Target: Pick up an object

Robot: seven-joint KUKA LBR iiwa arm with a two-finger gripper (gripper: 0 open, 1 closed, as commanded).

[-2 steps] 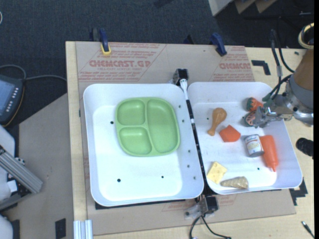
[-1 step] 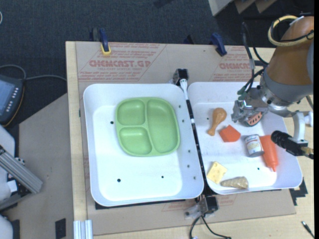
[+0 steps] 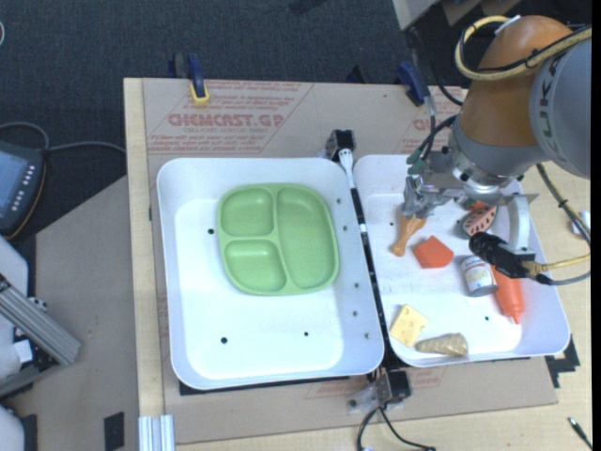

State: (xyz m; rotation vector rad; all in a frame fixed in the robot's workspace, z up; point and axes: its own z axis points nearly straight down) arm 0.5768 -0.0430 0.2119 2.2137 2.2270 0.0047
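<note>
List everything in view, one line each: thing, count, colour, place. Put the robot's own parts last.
bins: 2, white, side by side on the bench
divided plate: 1, green, left bin
orange stick-shaped item: 1, orange-brown, right bin, below the gripper
red block: 1, red-orange, right bin, middle
small can: 1, silver with a label, right bin
carrot-shaped item: 1, orange, right bin, near its right side
cheese wedge: 1, yellow, right bin, front
bread-like piece: 1, tan, right bin, front edge
patterned item: 1, orange and white, right bin, under the arm
clamps: 2, blue, bench's far edge
arm: 1, grey and orange, over right bin
gripper: 1, grey, above the stick-shaped item
</note>
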